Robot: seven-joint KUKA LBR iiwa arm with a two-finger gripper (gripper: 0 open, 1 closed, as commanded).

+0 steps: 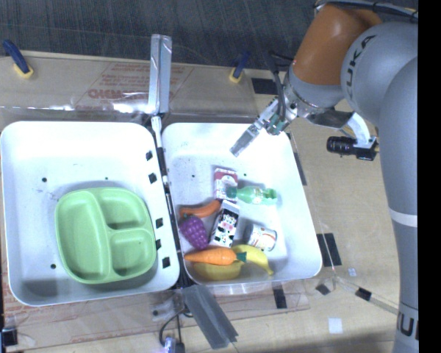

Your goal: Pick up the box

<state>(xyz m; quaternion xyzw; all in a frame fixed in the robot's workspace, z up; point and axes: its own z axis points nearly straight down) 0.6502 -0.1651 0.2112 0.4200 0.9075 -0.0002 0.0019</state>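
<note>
A small white box with dark print (225, 228) lies in the right bin (298, 197), wedged among toy food near the bin's front. A second flat pink-and-white box (224, 179) lies just behind it, partly under a green bottle (254, 194). My gripper (240, 147) hangs over the back of the right bin, slanting down to the left from the grey wrist (309, 101). It is well above and behind both boxes, touching neither, and nothing shows in its grasp.
Around the boxes lie a carrot (210, 257), banana (256, 258), purple grapes (193, 231), an orange piece (199, 209) and a small can (263, 237). The left bin (22, 168) holds a green divided tray (106, 234). A metal divider (160, 79) stands between the bins.
</note>
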